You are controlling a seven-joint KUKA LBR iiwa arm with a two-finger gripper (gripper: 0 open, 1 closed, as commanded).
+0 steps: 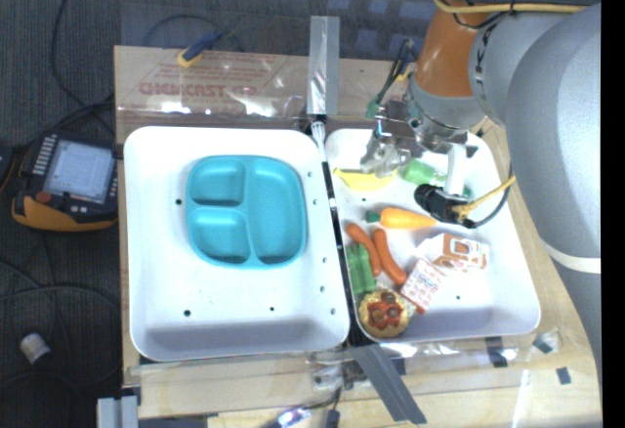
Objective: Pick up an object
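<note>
1. While I watch through the overhead camera, the arm [547,74] reaches in from the right. Its gripper [386,158] sits low over the far end of the right bin [508,304]. From this slant I cannot tell whether the claw is spread, pressed together or pinching anything.
2. Just beside the gripper, toward the wall between the bins, a yellow piece [354,179] lies flat on the bin floor. A green piece [422,170] lies on the gripper's other side, partly covered by the wrist.
3. An orange carrot [405,218] lies crosswise near the middle of that bin, on the near side of the gripper and apart from it.
4. Along the bin's left wall lie two reddish sticks [389,256], both slanted. A green stick [361,266] lies just beside them.
5. A round pizza-like disc [383,312] sits in the near left corner of the right bin.
6. Two red-and-white cartons [455,251] lie close together to the right of the sticks. I cannot tell whether they touch.
7. The left bin [156,319] holds a blue divided plate [246,211], lying flat near its middle.
8. Off the bench, a handheld screen unit [70,180] rests on the carpet to the left.
</note>
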